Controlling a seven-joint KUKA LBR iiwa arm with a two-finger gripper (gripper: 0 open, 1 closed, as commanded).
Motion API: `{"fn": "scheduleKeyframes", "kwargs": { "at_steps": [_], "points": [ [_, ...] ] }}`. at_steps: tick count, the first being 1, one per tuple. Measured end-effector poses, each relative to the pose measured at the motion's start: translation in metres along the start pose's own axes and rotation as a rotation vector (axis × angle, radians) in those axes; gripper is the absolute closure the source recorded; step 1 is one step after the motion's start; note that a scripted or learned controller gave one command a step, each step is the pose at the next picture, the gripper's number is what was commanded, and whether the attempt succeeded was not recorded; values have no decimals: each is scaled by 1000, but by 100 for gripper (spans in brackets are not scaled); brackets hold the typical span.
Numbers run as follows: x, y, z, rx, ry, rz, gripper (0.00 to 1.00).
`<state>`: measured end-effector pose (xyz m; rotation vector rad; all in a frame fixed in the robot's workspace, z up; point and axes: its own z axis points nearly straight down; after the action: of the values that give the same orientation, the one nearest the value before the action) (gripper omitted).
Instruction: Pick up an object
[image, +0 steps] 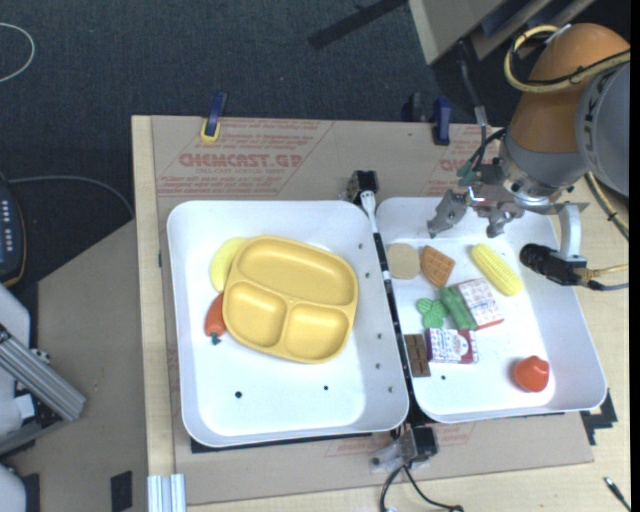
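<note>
The claw (470, 220) is seen spread open with nothing between its 2 fingers, above the far end of the right bin (570, 340). The corn cob (497, 269) lies at 5 o'clock from it, near, while the cracker (436, 266) lies at 7 o'clock.

Grey arm (600, 100) — broad orange band (560, 95) above wrist, yellow cable looped over it. Metal two-finger gripper (470, 215) — thin wires attached.

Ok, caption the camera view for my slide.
Open two-finger gripper above right white bin of toy food; yellow divided tray in left.
</note>
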<state>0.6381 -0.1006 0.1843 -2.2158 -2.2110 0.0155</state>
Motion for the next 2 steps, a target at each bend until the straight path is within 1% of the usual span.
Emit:
{"fn": "scheduleKeyframes", "kwargs": {
  "at_steps": [1, 2],
  "points": [
    [0, 3, -10, -15, -1, -2, 0],
    [10, -1, 47, -9, 0, -3, 0]
  ]
}}
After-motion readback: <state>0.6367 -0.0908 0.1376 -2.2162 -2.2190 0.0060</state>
